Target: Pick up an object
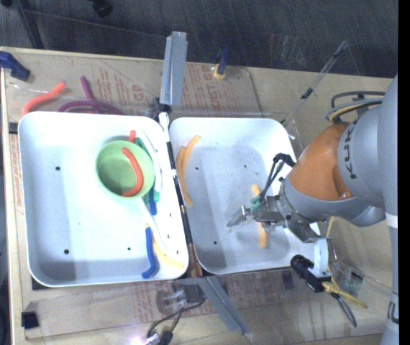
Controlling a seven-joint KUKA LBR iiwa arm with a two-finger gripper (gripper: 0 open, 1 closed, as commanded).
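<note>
In the right bin (212,131), lower right of frame, a small orange stick (262,234) lies under the claw (252,214) (spread, pinching nothing). It looks light, stiff, slippery; grip mid-length.

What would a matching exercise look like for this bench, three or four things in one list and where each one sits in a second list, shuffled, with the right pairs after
Things:
1. green bowl
2. long orange strip
3. blue piece
4. gripper

Places:
A. low in the right bin, beside a small orange piece
B. near the lower right corner of the left bin
C. upper middle of the left bin, with a red curved piece lying in it
D. along the left wall of the right bin

Pairs: 1-C, 2-D, 3-B, 4-A
</note>
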